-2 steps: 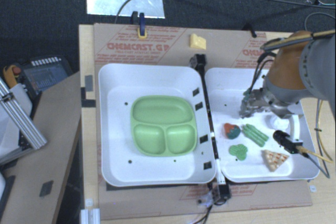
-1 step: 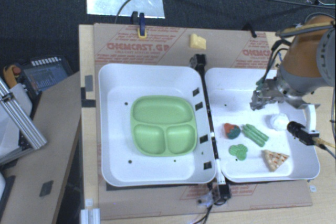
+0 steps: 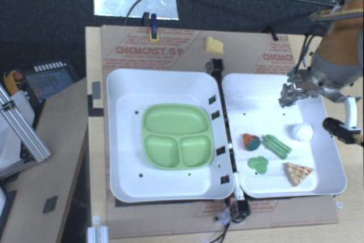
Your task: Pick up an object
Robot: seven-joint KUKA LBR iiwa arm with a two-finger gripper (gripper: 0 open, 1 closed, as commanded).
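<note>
- Arm (image 3: 341,42) reaches in from the right, grey body with an orange band above the wrist, wrist over the upper right part of the right bin (image 3: 250,88).
- End effector (image 3: 289,96) hangs above the bin floor near the back right area. Tip is dark and small here; can't tell how far it is open, and nothing can be made out in it.
- Candidate objects all sit in the front half of the right bin:
  - white ball-like item (image 3: 302,132), nearest the end effector, below and just right of it, apart from it
  - red/orange rounded item (image 3: 251,141) near the bin's left wall
  - green pod-shaped item (image 3: 276,145) lying diagonal, just beside the red one
  - green broccoli-like piece (image 3: 259,164) below the red one
  - pizza-slice toy (image 3: 297,172) toward the front right corner
- Left bin (image 3: 122,99) holds a light green divided plate (image 3: 175,136), three compartments, roughly centred.
- Both bins sit side by side on a cardboard sheet (image 3: 176,45) on the tabletop.
- Small yellow block (image 3: 214,45) lies on the cardboard behind the bins, outside both.
- Blue and yellow clamp (image 3: 153,27) at the cardboard's back edge.
</note>
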